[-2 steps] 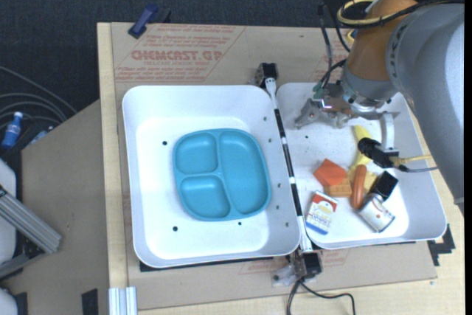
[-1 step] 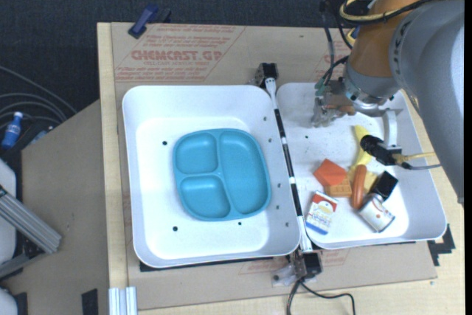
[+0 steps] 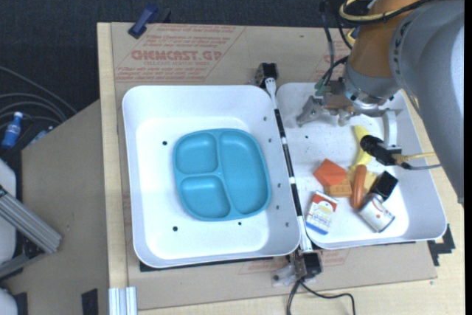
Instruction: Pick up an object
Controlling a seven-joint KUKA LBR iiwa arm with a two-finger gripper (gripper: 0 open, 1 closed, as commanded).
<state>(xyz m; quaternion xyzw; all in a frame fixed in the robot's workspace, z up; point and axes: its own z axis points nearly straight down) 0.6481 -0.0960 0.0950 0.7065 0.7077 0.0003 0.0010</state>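
Observation:
The right bin (image 3: 420, 221) holds several small things. An orange block (image 3: 330, 174) lies near its middle, with an orange carrot-like piece (image 3: 358, 186) just right of it. A yellow banana-shaped piece (image 3: 363, 146) lies behind them. A small white carton with red and blue print (image 3: 321, 212) sits at the front left, a white and red can (image 3: 377, 215) at the front, and a small black block (image 3: 384, 184) beside the can. My gripper (image 3: 324, 116) hangs over the bin's bare back left part, behind the objects, its fingers spread open with nothing between them.
The left bin (image 3: 144, 111) holds a blue divided plate (image 3: 220, 173) at its middle. A black clip (image 3: 267, 73) sits at the back where the two bins meet. A blue object (image 3: 143, 21) lies on the bench's back left corner.

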